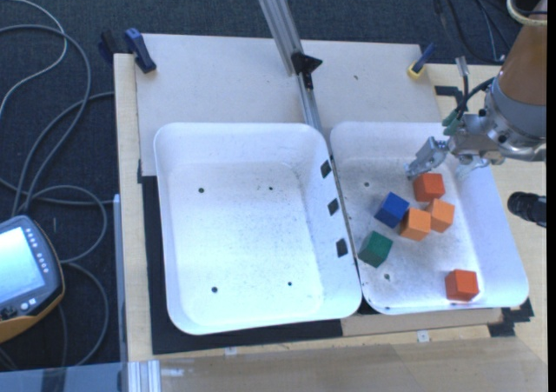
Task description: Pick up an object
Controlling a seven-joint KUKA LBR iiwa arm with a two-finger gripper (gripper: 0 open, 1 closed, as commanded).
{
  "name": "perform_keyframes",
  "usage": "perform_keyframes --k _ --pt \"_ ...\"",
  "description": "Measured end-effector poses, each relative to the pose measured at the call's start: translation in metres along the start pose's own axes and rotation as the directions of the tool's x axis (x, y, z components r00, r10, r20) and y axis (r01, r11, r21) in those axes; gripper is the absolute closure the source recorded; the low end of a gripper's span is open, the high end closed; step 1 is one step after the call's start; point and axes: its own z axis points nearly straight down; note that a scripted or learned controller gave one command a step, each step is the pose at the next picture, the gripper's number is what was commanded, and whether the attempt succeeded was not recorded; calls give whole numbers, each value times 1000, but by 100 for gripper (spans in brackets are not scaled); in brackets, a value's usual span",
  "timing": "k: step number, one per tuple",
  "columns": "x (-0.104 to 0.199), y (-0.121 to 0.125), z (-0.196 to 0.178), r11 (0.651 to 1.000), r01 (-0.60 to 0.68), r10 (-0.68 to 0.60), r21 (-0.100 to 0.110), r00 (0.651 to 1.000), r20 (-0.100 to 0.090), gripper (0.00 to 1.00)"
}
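Note:
The right bin (pixel 498 223) holds several blocks. A red-orange block (pixel 428 186) lies nearest the arm, with two lighter orange blocks (pixel 441 215) (pixel 416 224) just below it. A blue block (pixel 392 209) and a green block (pixel 375 249) sit further left. Another red-orange block (pixel 462 284) rests near the front right corner. My gripper (pixel 447 161) hangs just above the upper red-orange block, at the bin's back right. It is open, with fingers (pixel 424 158) spread and nothing between them.
The left bin (pixel 174 208) adjoins the right one. A slanted metal pole (pixel 276 16) rises from between the bins at the back. Clamps (pixel 139 49) (pixel 420 61) grip the board's back corners. A pendant (pixel 22 273) and cables lie on the floor to the left.

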Motion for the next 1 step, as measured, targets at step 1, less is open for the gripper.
perform_keyframes --k 1 --pt "13 -4 140 1000 0 0 -6 1000 2 0"
